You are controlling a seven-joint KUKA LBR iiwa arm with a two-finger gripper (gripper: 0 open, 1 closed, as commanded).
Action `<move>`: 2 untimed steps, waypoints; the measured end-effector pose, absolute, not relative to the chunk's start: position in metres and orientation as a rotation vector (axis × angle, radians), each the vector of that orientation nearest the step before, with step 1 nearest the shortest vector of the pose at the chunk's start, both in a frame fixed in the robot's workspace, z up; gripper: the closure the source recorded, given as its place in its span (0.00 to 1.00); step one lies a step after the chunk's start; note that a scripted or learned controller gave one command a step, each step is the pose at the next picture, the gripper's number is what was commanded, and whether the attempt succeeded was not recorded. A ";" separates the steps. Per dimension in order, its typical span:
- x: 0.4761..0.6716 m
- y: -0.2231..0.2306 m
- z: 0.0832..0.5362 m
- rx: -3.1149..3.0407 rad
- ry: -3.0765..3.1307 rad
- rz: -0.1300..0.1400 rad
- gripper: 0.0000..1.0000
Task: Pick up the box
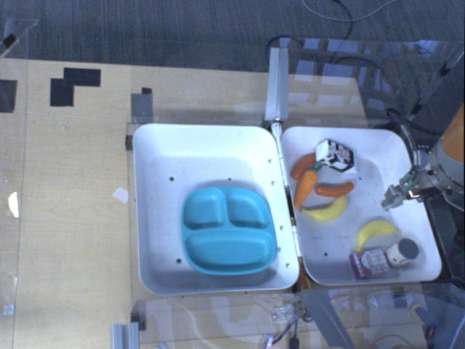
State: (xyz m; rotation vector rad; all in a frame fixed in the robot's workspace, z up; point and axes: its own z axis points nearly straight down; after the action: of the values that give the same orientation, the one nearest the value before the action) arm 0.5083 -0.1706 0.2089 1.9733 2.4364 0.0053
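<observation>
Box (pixel 335 155) is located up-left of the gripper (pixel 398 195), in the right bin (pixel 378 140), near its back wall. Gripper is seen over the bin's right side, low; finger state cannot be told at this resolution. Nothing is seen held. Between tool and box only bare bin floor is crossed. Box is tilted, its long axis running roughly left-right; the orange carrot (pixel 306 186) touches its lower-left corner. A leftward, slightly rearward move is judged needed.
</observation>
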 end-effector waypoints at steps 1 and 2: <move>0.510 -0.170 0.220 1.967 2.435 0.009 1.00; 0.498 -0.186 0.090 1.763 2.580 0.008 1.00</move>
State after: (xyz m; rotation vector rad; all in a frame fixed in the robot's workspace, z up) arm 0.4984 -0.1860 0.0901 1.7629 2.5803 0.0080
